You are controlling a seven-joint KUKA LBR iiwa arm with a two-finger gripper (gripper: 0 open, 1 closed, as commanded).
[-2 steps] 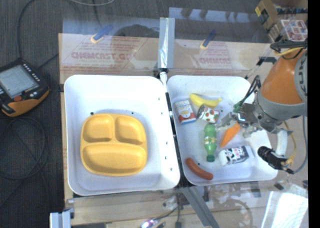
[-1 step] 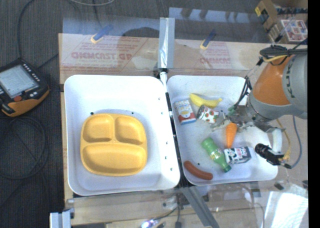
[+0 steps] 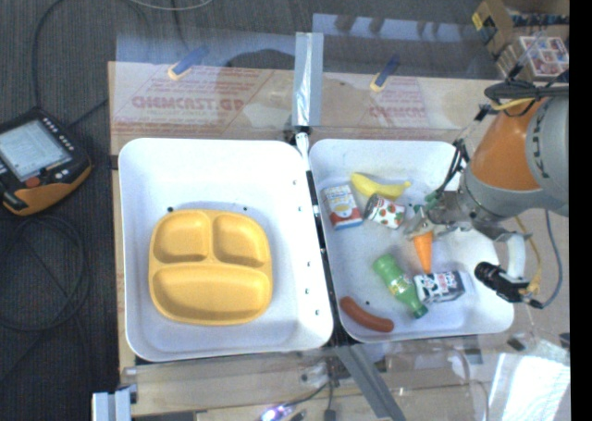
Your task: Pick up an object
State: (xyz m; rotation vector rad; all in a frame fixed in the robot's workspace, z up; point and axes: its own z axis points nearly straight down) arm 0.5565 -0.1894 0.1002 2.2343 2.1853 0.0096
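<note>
The right bin [image 3: 481,317] holds several toy foods. A yellow banana [image 3: 379,186] lies at the back, with a small red-and-white can [image 3: 340,205] and a strawberry-print piece [image 3: 387,213] just in front of it. An orange carrot [image 3: 423,249] sits mid-bin. In front of it lie a green bottle [image 3: 399,284], a small black-and-white carton [image 3: 440,286] and a brown sausage [image 3: 366,315]. My gripper [image 3: 428,216] hangs low over the bin's right half, directly behind the carrot's top and right of the strawberry-print piece. Nothing shows as lifted.
The left bin [image 3: 139,179] carries a yellow three-compartment plate [image 3: 211,266]. A metal divider [image 3: 316,225] separates the two bins. The grey arm with its orange band [image 3: 504,155] reaches in over the right bin's right wall. A handheld pendant [image 3: 37,158] lies on the floor at far left.
</note>
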